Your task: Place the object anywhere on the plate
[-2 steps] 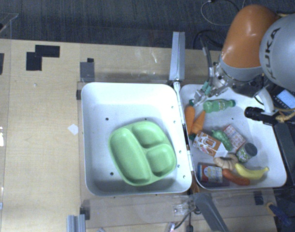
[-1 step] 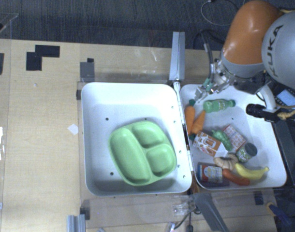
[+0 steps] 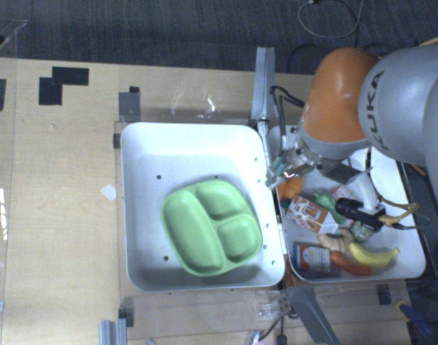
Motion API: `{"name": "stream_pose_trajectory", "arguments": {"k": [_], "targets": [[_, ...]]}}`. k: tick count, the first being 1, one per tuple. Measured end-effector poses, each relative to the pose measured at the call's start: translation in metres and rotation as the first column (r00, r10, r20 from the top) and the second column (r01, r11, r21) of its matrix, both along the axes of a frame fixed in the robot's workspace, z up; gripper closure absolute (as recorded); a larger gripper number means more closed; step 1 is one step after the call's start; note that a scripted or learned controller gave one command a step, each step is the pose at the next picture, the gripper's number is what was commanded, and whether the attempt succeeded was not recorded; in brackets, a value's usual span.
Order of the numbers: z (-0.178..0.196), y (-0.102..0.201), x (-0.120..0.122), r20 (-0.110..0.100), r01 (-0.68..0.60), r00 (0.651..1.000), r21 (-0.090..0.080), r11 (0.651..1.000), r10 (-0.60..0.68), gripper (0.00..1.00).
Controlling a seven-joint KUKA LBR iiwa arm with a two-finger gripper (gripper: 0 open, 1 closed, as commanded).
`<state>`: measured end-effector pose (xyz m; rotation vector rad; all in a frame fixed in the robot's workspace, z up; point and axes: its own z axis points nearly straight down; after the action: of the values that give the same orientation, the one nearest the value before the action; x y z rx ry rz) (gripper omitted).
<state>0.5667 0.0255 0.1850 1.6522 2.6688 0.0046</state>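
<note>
Risk: the claw sat close to the wall between the bins, so a lift could clip it and drop the pick short; claw state couldn't be told. The likely target, an orange item, lay just beside the claw in the right bin, with a packet and banana farther off. The green plate sat bare in the left bin, across that wall from the claw.

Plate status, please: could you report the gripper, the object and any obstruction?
Gripper over right bin, at its left edge. Plate in left bin, nothing on it yet. No obstruction over plate.
</note>
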Motion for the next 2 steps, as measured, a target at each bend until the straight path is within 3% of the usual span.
{"name": "stream_pose_trajectory", "arguments": {"k": [1, 2], "targets": [[0.062, -0.05, 0.007, 0.003, 0.11, 0.994, 0.0, 0.994, -0.11, 1.0], [0.164, -0.019, 0.001, 0.005, 0.048, 0.999, 0.0, 0.999, -0.048, 1.0]]}}
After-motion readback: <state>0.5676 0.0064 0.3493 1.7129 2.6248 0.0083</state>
